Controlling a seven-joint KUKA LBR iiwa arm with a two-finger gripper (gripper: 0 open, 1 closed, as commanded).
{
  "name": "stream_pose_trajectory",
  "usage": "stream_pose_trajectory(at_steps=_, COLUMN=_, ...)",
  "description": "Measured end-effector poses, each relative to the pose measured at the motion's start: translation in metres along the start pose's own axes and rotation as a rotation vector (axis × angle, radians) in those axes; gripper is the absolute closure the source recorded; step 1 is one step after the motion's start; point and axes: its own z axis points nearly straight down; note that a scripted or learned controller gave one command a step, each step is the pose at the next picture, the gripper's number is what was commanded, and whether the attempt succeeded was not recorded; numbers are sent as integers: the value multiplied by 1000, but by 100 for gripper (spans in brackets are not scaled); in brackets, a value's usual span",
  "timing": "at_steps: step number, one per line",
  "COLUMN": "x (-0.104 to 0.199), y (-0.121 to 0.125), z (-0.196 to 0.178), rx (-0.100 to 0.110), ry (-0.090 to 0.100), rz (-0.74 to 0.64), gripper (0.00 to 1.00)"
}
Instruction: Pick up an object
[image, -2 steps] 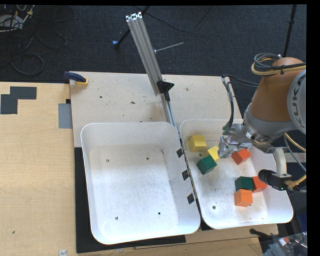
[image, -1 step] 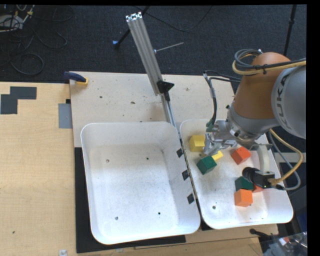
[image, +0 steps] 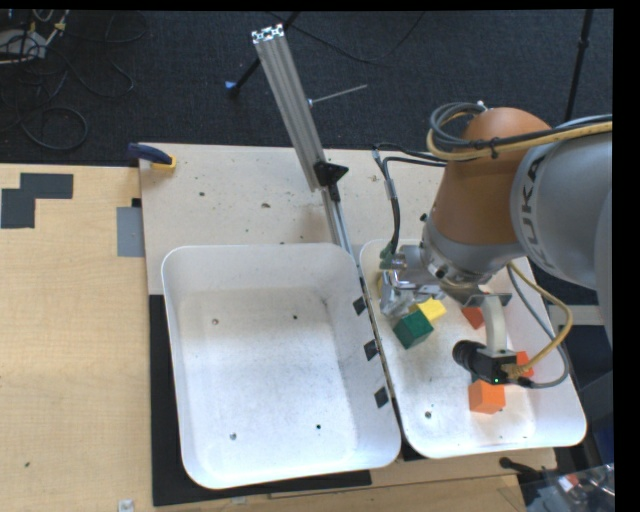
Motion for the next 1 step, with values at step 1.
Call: stream_pose_trajectory(at_steps=1, x=45, y=1, z=10, rx=2, ry=-1, rz=1, gripper=100)
